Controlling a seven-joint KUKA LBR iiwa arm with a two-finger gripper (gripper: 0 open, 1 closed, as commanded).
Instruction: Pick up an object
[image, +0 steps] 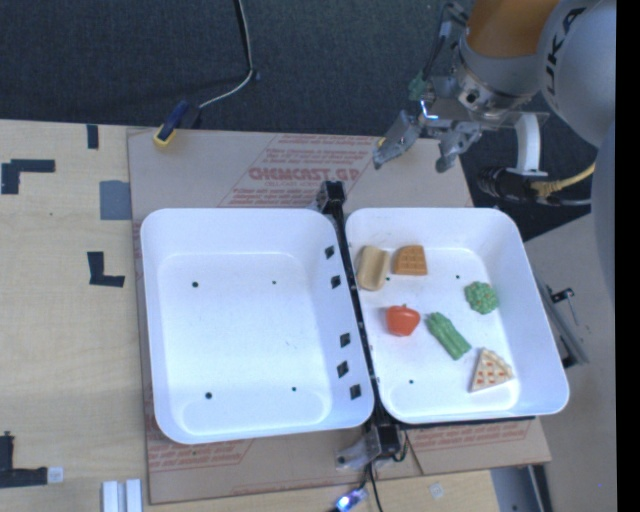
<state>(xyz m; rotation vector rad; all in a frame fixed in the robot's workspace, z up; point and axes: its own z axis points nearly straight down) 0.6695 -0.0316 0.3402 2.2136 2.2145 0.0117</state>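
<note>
Camera view showed our two-finger gripper (418, 150) spread apart, holding nothing, above the right white bin (520, 262); we judged the small red plastic tomato (403, 320) light, rigid, slippery, best pinched across its middle.

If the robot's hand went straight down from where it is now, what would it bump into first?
Probably the brown board behind the right bin, not the toy food. The hand, fingers apart, hangs beyond the bin's far rim, though depth is hard to judge.
</note>
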